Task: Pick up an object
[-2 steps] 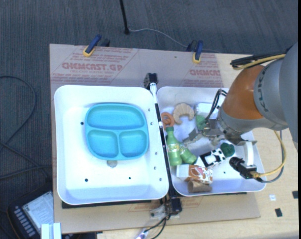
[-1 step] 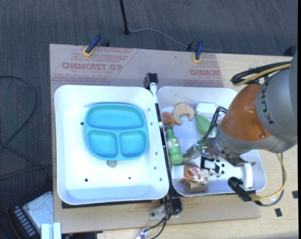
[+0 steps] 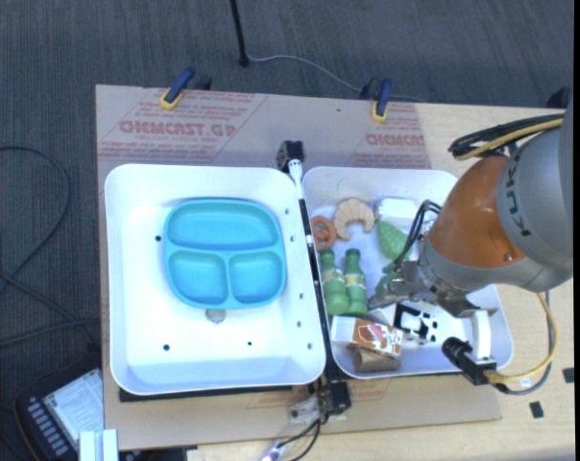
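Arm low over the right bin, reaching among the toys.
End effector sits just right of the two green bottles; whether it is spread or closed, or has hold of anything, I cannot tell. Beyond the bottles lie a croissant and pretzel, nearer the camera a brown carton. A clean pick likely means descending squarely over one bottle, clear of its neighbours.

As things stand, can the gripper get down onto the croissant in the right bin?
Probably yes. The croissant lies uncovered near the right bin's far wall, with only a small pretzel beside it.
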`<act>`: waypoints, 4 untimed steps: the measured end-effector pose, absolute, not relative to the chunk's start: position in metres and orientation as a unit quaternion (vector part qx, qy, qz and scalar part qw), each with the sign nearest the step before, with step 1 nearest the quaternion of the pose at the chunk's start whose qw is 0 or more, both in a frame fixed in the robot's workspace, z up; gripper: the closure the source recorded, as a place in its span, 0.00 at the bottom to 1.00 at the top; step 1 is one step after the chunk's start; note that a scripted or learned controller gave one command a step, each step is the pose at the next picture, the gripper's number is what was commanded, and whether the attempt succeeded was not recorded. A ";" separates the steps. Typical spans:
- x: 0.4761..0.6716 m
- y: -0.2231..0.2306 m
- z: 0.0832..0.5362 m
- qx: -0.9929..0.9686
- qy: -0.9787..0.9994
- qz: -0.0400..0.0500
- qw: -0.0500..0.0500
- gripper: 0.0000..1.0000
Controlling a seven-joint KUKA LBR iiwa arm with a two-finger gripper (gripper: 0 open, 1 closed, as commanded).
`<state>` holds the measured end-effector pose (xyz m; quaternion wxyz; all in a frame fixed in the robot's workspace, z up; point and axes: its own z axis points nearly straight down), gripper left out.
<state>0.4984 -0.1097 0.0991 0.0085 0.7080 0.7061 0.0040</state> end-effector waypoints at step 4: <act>0.487 -0.039 0.194 0.707 0.707 0.000 0.000 0.00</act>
